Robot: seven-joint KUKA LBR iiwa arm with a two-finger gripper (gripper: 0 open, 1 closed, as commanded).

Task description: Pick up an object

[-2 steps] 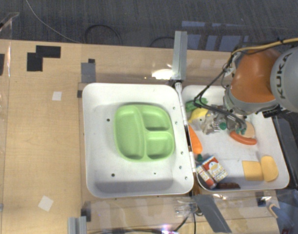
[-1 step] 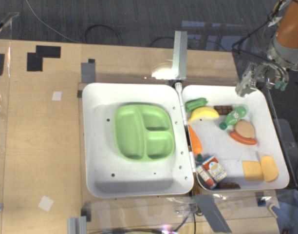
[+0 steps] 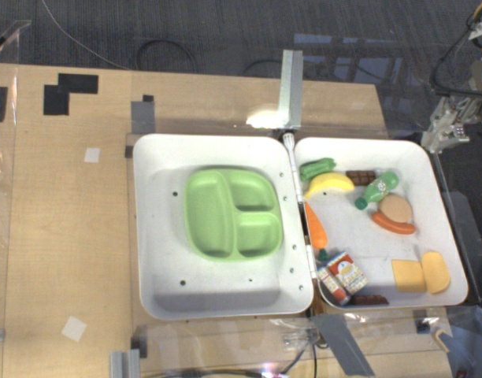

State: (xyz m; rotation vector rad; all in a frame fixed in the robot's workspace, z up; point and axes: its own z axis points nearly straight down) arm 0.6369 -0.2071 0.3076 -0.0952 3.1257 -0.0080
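I see the gripper (image 3: 450, 124) hanging off the right bin (image 3: 430, 211)'s far right corner — its fingers I cannot tell. Inside, glossy plastic food crowds together — curved banana (image 3: 329, 183), tapered carrot (image 3: 316, 228), yellow cheese block (image 3: 409, 275). The left bin (image 3: 154, 211) holds a green divided tray (image 3: 231, 213)

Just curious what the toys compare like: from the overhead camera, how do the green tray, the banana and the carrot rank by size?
1. Green tray, by far the largest.
2. Banana and carrot look about alike in size; I wouldn't rank them.
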